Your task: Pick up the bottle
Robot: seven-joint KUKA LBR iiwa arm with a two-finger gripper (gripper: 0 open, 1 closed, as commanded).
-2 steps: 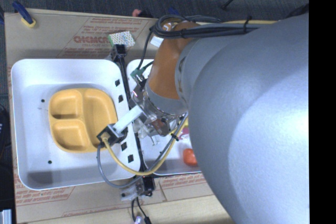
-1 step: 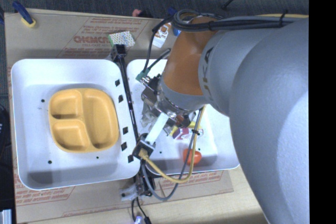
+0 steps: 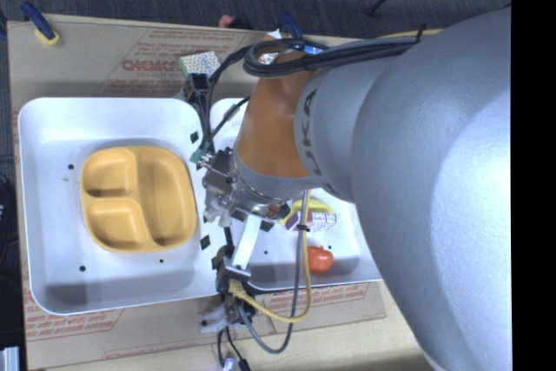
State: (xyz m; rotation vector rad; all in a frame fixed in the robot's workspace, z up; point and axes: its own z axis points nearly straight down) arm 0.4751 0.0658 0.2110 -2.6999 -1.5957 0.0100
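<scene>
My arm (image 3: 287,126), with its orange band, hangs over the right bin (image 3: 347,269) and covers most of it. The gripper (image 3: 228,206) points down at that bin's left side, close to the wall shared with the left bin. A yellow object with a white label (image 3: 318,215), possibly the bottle, lies in the right bin just right of the wrist, partly hidden by the arm. A small red object (image 3: 321,260) lies in front of it. I see nothing held.
The left bin (image 3: 43,187) holds a yellow divided plate (image 3: 139,197). A small patterned tag (image 3: 200,62) lies on the cardboard behind the bins. Blue clamps (image 3: 39,22) grip the bench's back edge.
</scene>
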